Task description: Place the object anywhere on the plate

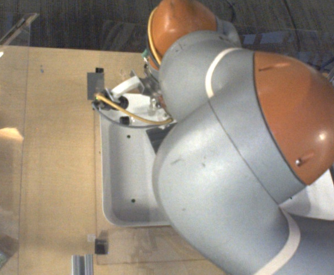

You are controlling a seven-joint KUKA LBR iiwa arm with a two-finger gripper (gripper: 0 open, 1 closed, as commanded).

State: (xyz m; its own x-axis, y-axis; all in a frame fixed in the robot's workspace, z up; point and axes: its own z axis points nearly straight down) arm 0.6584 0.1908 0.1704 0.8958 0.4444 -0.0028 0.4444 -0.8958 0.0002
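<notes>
Looming over the bench, the grey arm [224, 165] fills most of the camera view, its bulky joints capped in orange and its upper end bent down toward the far end of a shallow white bin [118, 205]. The bin's near left corner and a stretch of its bare floor show beneath the arm, with a few dark specks on the white surface. At the bin's far rim, a yellow cable [133, 116] loops out from the wrist area beside a white fitting [126, 86] and a small dark bracket [95, 85] that stands on the wooden bench [52, 153]. The gripper itself is hidden behind the arm's own body, so whether its pincer is wide, narrow or closed on anything cannot be told. Neither the object nor the plate named in the task can be made out, as the arm covers the place where they might lie. A sliver of a second white surface [321, 202] shows at the right, past the arm's elbow. A clear panel [6, 96] catches the light along the bench's left side, and a small black block [101, 246] sits just off the bin's near corner.
</notes>
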